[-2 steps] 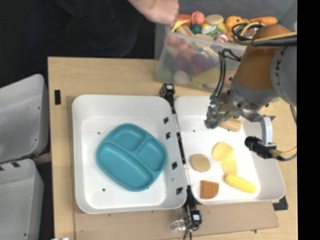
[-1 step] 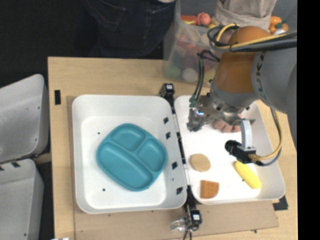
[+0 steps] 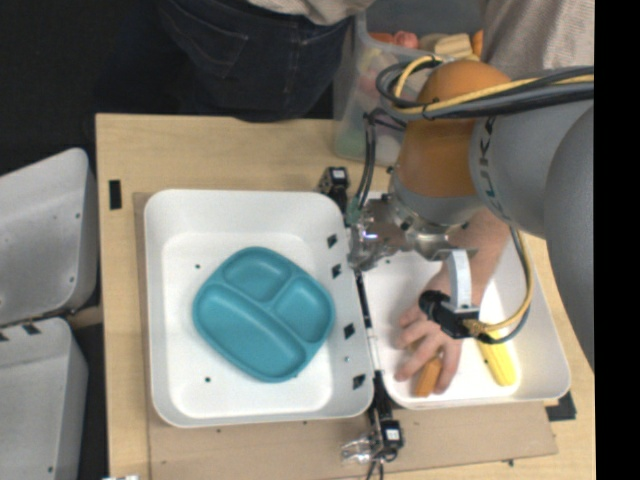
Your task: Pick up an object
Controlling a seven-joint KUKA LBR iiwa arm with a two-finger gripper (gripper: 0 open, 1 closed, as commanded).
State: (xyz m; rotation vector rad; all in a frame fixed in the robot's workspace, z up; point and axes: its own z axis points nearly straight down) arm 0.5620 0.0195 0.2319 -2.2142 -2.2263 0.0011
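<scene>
The grey arm [image 3: 470,158] with its orange band leans in over the bench [image 3: 210,148], its gripper [image 3: 372,240] poised low at the inner edge of the right bin [image 3: 548,370], close to the wall it shares with the left bin [image 3: 180,218]. The wrist and cabling mask the tool, so it cannot be told whether the gripper is spread or closed, and nothing is seen held in it.

A person's hand [image 3: 430,336] lies flat in the right bin, touching a small orange item [image 3: 428,376] near the front rim. A yellow, banana-like piece [image 3: 498,360] lies just beside the hand.

Both small pieces look to be the likeliest targets, and both sit well toward the front of the bin, apart from the gripper. A sound pick would likely wait until the hand is out. The tool would then travel forward, line up across the narrow width of the chosen piece and come straight down. The yellow piece, lying freer of the rim, seems the easier of the two.

The orange item is short, rounded and stubby, partly covered by the person's hand. The yellow one is longer and slightly curved. Both look smooth and apt to roll. In the left bin lies a teal divided plate [image 3: 262,313], broad, shallow and hard to pinch except at its rim.
</scene>
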